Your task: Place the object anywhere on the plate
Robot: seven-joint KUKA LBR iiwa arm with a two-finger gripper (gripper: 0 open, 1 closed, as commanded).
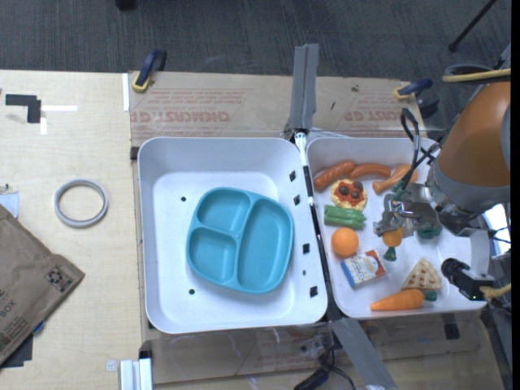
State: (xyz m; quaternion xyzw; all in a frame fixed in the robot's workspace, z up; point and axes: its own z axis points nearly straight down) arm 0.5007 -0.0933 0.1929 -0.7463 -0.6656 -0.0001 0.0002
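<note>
A blue divided plate point(241, 240) lies in the left bin point(147, 242). The right bin point(354, 310) holds toy food: two sausages point(335, 173), a pizza slice point(349, 193), a green pea pod point(344, 216), an orange point(345, 241), a small carton point(362, 268), a carrot point(398, 301) and a sandwich wedge point(423, 276). My gripper point(395, 222) hangs low in the middle of the right bin. Right under it is a small orange piece with a green stem point(392, 239). I cannot tell whether it touches that piece.
The grey arm with its orange band point(479, 140) covers the right bin's far right side. A tape roll point(81, 202) and a brown cardboard box point(28, 283) lie on the bench to the left. Blue clamps point(149, 67) sit at the back edge.
</note>
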